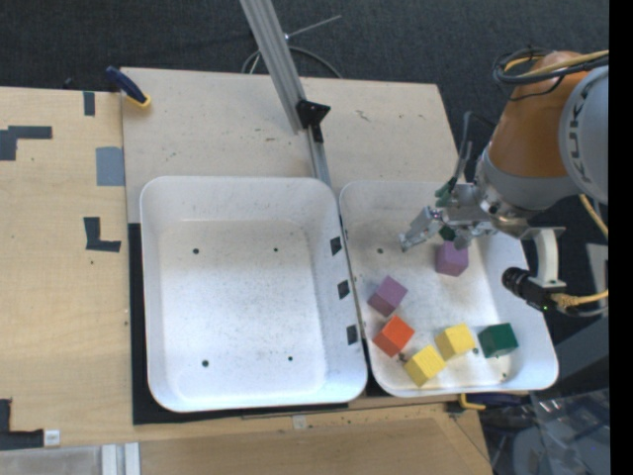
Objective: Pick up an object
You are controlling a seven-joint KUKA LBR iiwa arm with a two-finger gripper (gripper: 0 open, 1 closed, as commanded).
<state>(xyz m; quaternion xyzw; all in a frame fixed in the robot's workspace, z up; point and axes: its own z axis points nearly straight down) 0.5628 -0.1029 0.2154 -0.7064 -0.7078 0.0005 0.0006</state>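
Where the right white plastic bin [514, 379] curves along the lower right of the frame, small cubes lie loose: two yellow cubes [426, 364] [457, 340], a dark green cube [497, 339], an orange-red cube [395, 334] and a pale purple cube [388, 293] toward the bin's middle. Higher up, a second purple cube [452, 258] sits just below the two-finger gripper [442, 222]; whether its fingers touch or clamp it, I cannot tell. Left of these lies the left white bin [148, 265].

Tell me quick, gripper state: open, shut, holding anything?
Gripper: over the right bin, just above the purple block; whether it is open or shut cannot be told, and no hold on any block is visible.
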